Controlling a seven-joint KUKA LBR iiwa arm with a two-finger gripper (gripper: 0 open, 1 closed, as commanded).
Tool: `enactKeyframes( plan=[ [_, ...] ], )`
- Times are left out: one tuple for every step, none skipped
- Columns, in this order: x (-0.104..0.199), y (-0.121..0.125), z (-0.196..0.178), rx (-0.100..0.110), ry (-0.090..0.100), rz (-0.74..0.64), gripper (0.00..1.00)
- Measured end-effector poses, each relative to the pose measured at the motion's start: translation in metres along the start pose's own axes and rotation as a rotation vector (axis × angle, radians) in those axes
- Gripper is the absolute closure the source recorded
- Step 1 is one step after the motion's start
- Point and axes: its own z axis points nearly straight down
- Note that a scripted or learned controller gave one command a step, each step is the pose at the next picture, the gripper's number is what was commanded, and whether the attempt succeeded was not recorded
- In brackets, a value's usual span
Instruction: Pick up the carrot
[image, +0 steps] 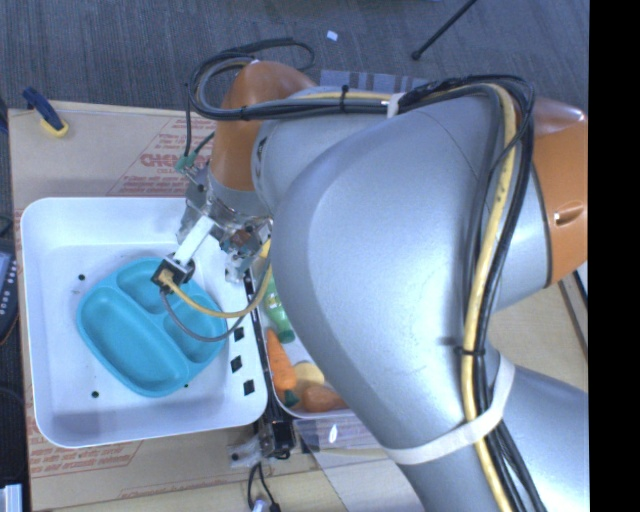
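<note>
An orange carrot (281, 366) lies in the sliver of the right bin (283, 408) that shows under the arm, near its left wall. My gripper (212, 240) hangs over the wall between the two bins, up and to the left of the carrot and well apart from it. A white part with a black tip juts from it down-left over the left bin. The big grey arm hides most of the right bin.
A blue divided tray (140, 340) lies in the left bin (60, 240). Beside the carrot sit a green item (277, 318), a pale yellow piece (309, 375) and another orange-brown piece (322, 399). A yellow cable loops over the tray.
</note>
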Motion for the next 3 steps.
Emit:
enactKeyframes(
  plan=[
    [0.059,-0.034,-0.109,-0.007,-0.001,-0.046,0.0],
    [0.092,-0.091,0.008,0.004,-0.024,-0.112,0.0],
    [0.068,-0.11,-0.07,-0.003,-0.013,-0.416,0.0]
  ],
)
